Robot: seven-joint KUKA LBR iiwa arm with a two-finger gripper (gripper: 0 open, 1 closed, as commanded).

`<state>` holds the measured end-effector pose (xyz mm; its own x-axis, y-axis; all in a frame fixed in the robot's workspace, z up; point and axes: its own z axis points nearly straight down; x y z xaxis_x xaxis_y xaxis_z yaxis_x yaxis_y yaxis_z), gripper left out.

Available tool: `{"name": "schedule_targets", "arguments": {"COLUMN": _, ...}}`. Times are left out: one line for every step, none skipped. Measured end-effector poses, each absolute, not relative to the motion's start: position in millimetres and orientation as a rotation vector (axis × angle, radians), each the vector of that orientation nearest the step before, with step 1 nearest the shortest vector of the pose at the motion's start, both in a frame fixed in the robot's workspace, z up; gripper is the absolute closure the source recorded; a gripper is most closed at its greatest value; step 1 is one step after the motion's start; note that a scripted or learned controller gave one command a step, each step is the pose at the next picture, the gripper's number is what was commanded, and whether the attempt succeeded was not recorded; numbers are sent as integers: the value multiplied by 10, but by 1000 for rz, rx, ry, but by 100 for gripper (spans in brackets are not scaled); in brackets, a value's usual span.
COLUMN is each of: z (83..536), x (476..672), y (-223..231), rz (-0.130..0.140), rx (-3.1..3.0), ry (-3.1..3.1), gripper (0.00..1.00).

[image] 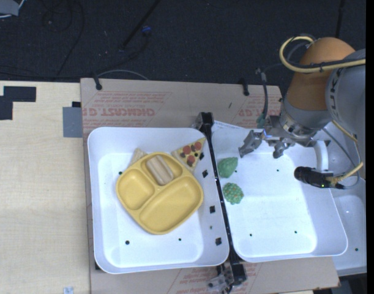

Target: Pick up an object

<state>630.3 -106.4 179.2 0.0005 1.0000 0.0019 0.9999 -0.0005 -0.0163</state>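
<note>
At the left of the frame lies a pale wooden bench top [33,182] with dark markings near its upper left. A sheet of brown cardboard [174,103] sits under the two white bins. The left bin [107,237] holds a yellow divided plate [165,201], tilted on the diagonal, with a tan toy hot dog [160,169] lying in its upper compartment. Just beyond the plate's upper right rim, near the divider between the bins, rests a toy pizza slice [191,152] with red and dark toppings. In the right bin [284,225], close to its left wall, lie two green pieces: a smooth light-green leaf-like one [227,165] above, and a bumpy darker green one [232,193] just below it, the two near each other but apart. Toward the upper right, the gripper [264,146] hangs over the right bin's upper part, its two fingers spread apart with nothing between them, well clear of the green pieces. Above it rises the grey arm with its orange band [315,72].
</note>
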Motion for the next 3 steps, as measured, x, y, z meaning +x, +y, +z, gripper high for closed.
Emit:
{"name": "schedule_targets", "arguments": {"z": 1881, "x": 6327, "y": -1065, "rz": 3, "rx": -2218, "ry": -2220, "gripper": 0}}
{"name": "schedule_targets", "arguments": {"z": 1405, "x": 6243, "y": -1011, "rz": 5, "rx": -2218, "ry": -2219, "gripper": 0}}
{"name": "schedule_targets", "arguments": {"z": 1180, "x": 6307, "y": -1027, "rz": -18, "rx": -2231, "ry": -2234, "gripper": 0}}
